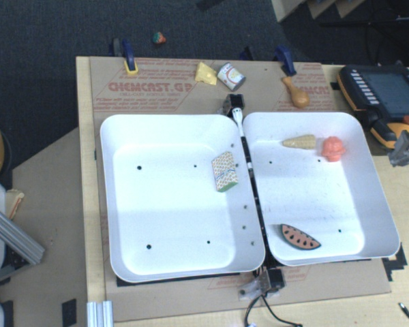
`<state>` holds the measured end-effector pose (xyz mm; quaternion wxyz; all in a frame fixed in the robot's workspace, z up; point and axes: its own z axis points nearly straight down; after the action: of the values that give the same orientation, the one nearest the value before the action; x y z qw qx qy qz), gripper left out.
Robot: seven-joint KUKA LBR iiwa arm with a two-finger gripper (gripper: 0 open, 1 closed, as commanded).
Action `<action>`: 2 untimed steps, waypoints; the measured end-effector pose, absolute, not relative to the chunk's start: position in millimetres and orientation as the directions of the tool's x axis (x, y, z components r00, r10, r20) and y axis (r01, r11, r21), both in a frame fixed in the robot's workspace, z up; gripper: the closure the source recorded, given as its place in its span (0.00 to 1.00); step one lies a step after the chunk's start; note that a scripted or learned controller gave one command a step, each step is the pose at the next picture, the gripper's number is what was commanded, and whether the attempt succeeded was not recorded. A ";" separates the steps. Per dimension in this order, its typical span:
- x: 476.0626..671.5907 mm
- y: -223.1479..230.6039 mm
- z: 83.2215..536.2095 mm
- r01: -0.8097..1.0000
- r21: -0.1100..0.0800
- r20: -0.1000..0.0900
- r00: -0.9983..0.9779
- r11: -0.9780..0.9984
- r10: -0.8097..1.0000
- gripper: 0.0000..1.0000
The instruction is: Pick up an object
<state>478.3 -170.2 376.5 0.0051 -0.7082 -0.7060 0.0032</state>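
Patterned card [224, 171] lies in the left bin [123, 189] (watermelon slice [300, 238] in the right bin [371, 203])

Two bins sit side by side on the table [157, 87]; the left bin [143, 251] holds a small box [224, 172] near its right wall; the right bin [368, 203] holds an ice-cream cone toy [313, 144] toward the upper frame and a watermelon slice [299, 237] toward the lower; behind the bins lie a cheese wedge [205, 74], a small carton [231, 76] and a wooden spoon [296, 92].
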 end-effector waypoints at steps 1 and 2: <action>479.5 -182.3 530.5 1.000 0.021 -0.008 0.000 0.000 1.000 1.00; 497.0 -173.1 428.7 1.000 -0.007 0.002 0.000 0.000 1.000 1.00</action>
<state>497.0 -173.1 428.7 0.0034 -0.7069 -0.7073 0.0018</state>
